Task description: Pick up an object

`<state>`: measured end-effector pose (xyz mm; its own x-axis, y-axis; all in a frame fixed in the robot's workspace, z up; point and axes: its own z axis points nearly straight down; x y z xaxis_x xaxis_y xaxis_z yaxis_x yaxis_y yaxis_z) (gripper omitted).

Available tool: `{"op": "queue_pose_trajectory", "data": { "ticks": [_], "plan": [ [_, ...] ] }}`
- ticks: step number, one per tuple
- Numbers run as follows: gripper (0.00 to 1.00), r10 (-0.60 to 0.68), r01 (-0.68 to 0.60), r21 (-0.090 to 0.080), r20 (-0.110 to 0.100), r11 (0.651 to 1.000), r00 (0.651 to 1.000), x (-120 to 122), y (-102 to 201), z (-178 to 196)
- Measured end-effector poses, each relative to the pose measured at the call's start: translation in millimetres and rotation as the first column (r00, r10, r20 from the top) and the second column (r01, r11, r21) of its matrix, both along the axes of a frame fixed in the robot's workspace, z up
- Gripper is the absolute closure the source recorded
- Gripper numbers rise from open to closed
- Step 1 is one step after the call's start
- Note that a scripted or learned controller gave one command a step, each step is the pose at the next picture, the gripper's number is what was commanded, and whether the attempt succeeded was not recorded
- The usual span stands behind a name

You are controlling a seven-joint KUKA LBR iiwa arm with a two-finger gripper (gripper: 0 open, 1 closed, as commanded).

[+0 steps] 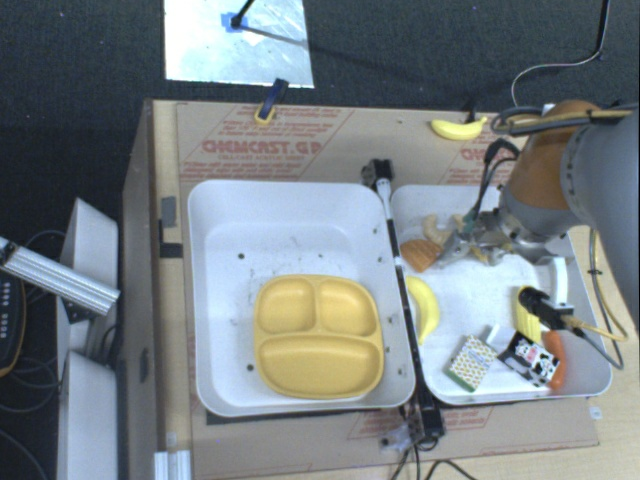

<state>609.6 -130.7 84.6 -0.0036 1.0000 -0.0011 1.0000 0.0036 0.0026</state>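
While the arm (560,168) reaches into the right bin (590,378), its tool (470,236) sits low among small things near the far wall, beside a brown piece (421,256); whether it is clenched or released I cannot tell. Crowding there could make it catch nothing or nudge things aside. A yellow tray (320,336) lies in the left bin (230,208). Red print on the counter (330,133) reads "CHEMCAST".

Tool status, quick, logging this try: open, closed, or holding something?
Tool: cannot be told; it sits low over the right bin's far end.
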Motion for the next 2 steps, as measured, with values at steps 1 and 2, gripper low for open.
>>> {"op": "queue_pose_trajectory", "data": {
  "ticks": [1,2],
  "plan": [
    [0.00,0.002,-0.002,0.002,-0.012,1.000,1.000,57,-19,-1],
    [0.00,-0.002,0.002,-0.001,0.000,1.000,1.000,13,-77,16]
  ]
}}
